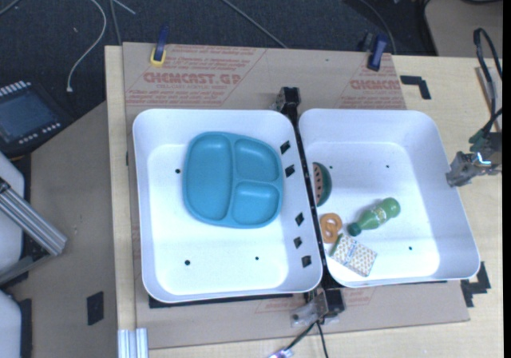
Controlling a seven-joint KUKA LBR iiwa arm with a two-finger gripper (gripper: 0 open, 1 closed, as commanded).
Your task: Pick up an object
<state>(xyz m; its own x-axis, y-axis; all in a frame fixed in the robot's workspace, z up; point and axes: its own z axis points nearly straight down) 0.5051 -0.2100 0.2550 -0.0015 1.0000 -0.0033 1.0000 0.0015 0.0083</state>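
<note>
While nothing is being lifted yet, layout reads as two bins butted together on the worktop (pixel 120 212), a row of black clips along the shared wall likely pinning them so they don't slide.

Left bin (pixel 160 252): a blue sectioned plate (pixel 233 179) lies flat, up toward the far half and nearer the shared wall than the left rim. Flat and wide, so a poor grasp candidate in my view.

Right bin (pixel 431 188): everything sits along the left side by the shared wall. A watermelon slice toy (pixel 321 183) touches that wall, partly hidden by it. Nearer the front, an orange ring (pixel 331 225) lies flat, and a small checkered packet (pixel 354 256) sits at the front-left corner, just beside the ring.

Best target, I'd judge: the green bottle (pixel 377 216), lying on its side near the bin's middle, just right of the ring. Long axis runs diagonally, front-left to far-right; the narrow neck end points front-left toward the ring, the fat base far-right. A grasp across the short axis looks like the sensible one.

End effector (pixel 469 166): sits at the right bin's right rim, well apart from the bottle and every other item. Too small and blurred to tell whether it's open or closed; nothing is visibly in it.
</note>
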